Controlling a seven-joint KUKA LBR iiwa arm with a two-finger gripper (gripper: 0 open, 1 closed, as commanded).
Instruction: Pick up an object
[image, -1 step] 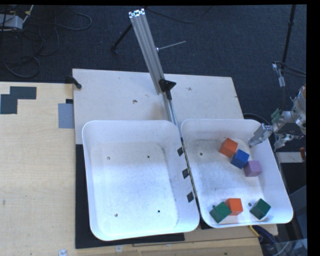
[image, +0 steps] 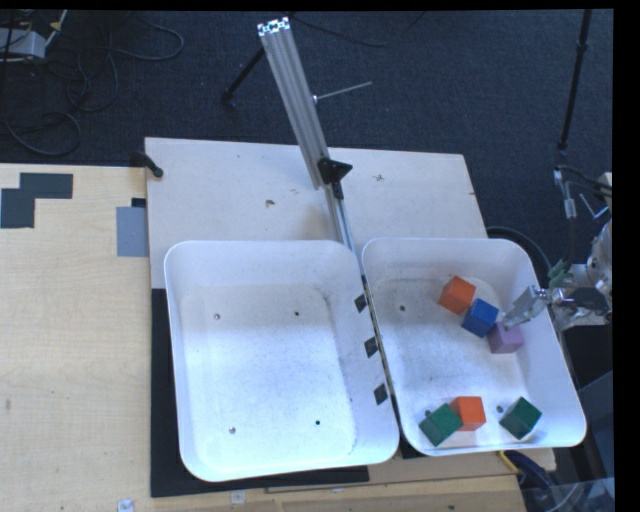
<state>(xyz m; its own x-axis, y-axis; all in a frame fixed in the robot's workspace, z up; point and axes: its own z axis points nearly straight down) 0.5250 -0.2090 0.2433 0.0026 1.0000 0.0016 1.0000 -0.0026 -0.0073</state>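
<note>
The right bin (image: 540, 290) holds several small blocks. An orange block (image: 457, 294), a blue block (image: 480, 317) and a purple block (image: 506, 339) lie in a diagonal row near its right wall. Along the front wall sit a green block (image: 439, 424), a second orange block (image: 468, 411) and another green block (image: 520, 417). My gripper (image: 522, 309) reaches in over the bin's right wall, its tip just above the purple block and beside the blue one. Nothing is seen lifted off the bin floor.
The left bin (image: 190, 300) stands next to the right one, with black clips (image: 370, 345) on the shared wall. A slanted aluminium post (image: 300, 110) rises behind the bins. Cables and a stand (image: 575, 200) crowd the right edge.
</note>
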